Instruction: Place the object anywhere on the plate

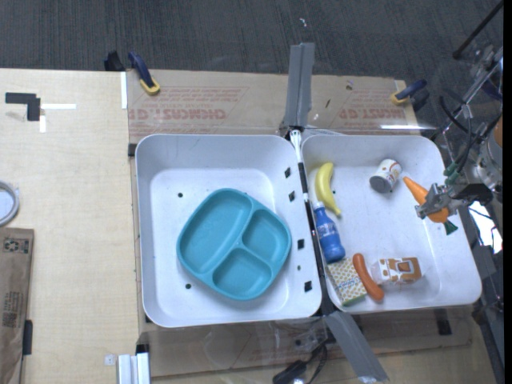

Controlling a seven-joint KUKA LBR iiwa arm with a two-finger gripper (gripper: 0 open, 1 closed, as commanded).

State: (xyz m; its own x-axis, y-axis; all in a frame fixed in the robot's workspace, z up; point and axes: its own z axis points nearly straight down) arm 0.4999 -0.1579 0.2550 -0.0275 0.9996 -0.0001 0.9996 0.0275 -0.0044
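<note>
Camera view looks down on two white bins side by side on the bench. In the left bin [152,214] a blue plate [234,244] with three compartments lies near the middle, turned at a slant, with nothing on it. The right bin [384,294] carries the loose things. A banana [323,187] lies close to the bin's left wall in its far half, and a blue bottle [327,234] lies just below it along the same wall, its cap end toward the banana. At the near left corner a speckled sponge [346,282] rests flat, and a sausage [368,278] lies beside it, touching or overlapping its right edge. A small carton [399,270] sits just right of the sausage near the front edge. A can [386,175] lies on its side toward the far right of the bin. A carrot [424,199] lies by the right wall, slanting from the can's side toward the wall, and the gripper [439,204] sits right at its lower end. Whether its jaws are clenched on the carrot or released I cannot tell, since that spot is small and cluttered. The arm's grey body stands at the bench's right edge.
</note>
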